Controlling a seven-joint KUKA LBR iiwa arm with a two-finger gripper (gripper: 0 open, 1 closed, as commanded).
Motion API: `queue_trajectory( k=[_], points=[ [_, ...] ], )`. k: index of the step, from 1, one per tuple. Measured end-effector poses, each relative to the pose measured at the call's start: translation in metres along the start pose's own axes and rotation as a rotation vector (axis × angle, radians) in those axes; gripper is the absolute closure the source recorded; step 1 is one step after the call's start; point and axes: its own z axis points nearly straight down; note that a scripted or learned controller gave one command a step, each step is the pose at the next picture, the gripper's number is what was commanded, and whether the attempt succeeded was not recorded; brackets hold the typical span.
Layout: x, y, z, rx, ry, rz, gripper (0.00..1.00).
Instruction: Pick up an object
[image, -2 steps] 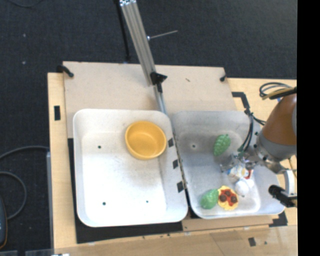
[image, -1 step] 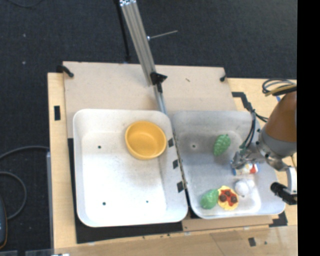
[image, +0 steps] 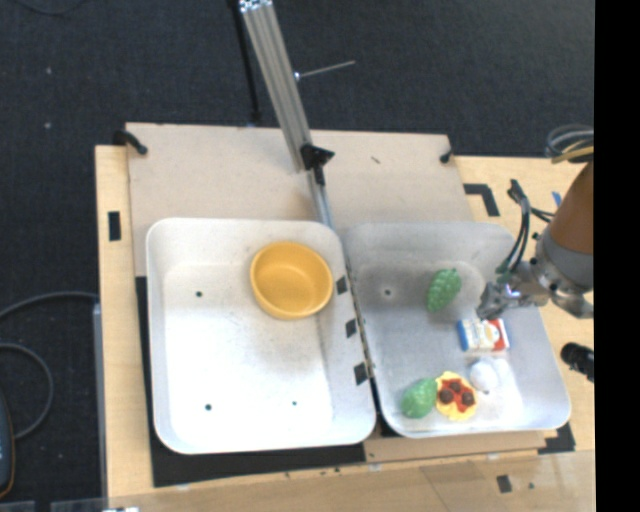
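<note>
My gripper (image: 494, 304) hangs over the right side of the right bin (image: 400, 250), just above a small red, white and blue box (image: 482, 335). A green bumpy object (image: 444, 288) lies to the gripper's left. Near the bin's front lie a second green piece (image: 420, 397), a yellow and red toy (image: 457, 394) and a white rounded object (image: 484, 376). Nothing shows between the fingers.
A yellow bowl (image: 291, 279) sits at the back of the left bin (image: 200, 400). A slanted metal pole (image: 285, 90) rises from behind the bins. The arm's orange band (image: 575, 215) is at the right edge. Cables lie at the far left.
</note>
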Motion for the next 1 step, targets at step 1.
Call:
queue_trajectory(
  k=[1],
  points=[
    [-0.0056,0.0082,-0.0470,0.000,-0.001,-0.001,1.00]
  ],
)
